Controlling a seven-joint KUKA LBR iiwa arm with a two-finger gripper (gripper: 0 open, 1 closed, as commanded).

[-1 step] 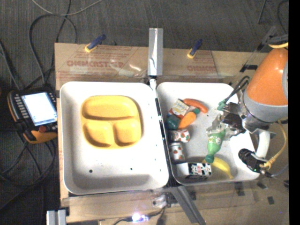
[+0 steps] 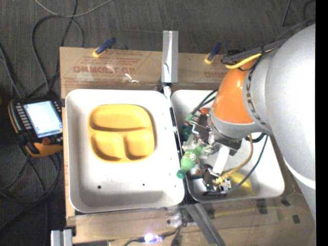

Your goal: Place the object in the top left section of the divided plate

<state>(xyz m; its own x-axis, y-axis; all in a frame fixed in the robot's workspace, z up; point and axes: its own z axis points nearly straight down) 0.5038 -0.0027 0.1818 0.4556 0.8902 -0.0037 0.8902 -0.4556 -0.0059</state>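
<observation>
A yellow divided plate (image 2: 122, 132) lies in the left white bin (image 2: 82, 188), with one wide section at the back and two small ones at the front; nothing lies in it. My gripper (image 2: 199, 146) is down in the right bin (image 2: 271, 186), near its left wall, among a cluster of small objects. A pale green bottle (image 2: 187, 161) with a darker green cap lies tilted right beside the gripper, against the wall between the bins. Whether the gripper holds it is hidden by the wrist.
More small items crowd the right bin's left side: teal pieces (image 2: 187, 129), an orange-red piece (image 2: 204, 111), a yellow thing (image 2: 246, 186) at the front. A handheld pendant (image 2: 38, 119) lies left of the bench. Cardboard (image 2: 118, 70) lines the back.
</observation>
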